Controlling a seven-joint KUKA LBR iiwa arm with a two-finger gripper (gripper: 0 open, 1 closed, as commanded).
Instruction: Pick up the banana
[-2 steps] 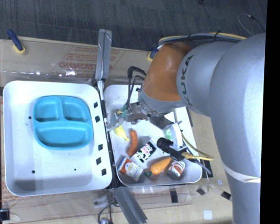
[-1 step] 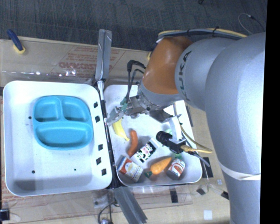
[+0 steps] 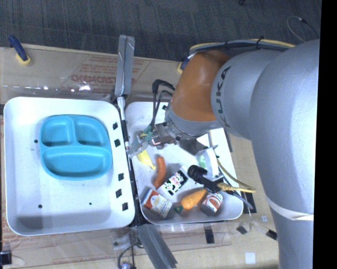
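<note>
The small yellow banana point(image 3: 146, 159) lies near the right white bin's point(image 3: 232, 212) left wall, just below the gripper point(image 3: 149, 137). Above looms the grey arm point(image 3: 258, 95). A blue divided plastic tray point(image 3: 76, 145) fills the left white bin point(image 3: 17, 197). An orange sausage point(image 3: 160, 170) lies beside the banana. Whether the claw is wide or narrow cannot be told.

A blue plate point(image 3: 75, 146) with three parts lies in the left white bin point(image 3: 17, 208), far to the left of the end effector point(image 3: 149, 137). In the right white bin point(image 3: 137, 114), just below the end effector, lies an orange sausage point(image 3: 160, 170). Lower still are a black-and-white carton point(image 3: 173, 183), a carrot point(image 3: 193, 199) and two small cans point(image 3: 212, 203).
</note>
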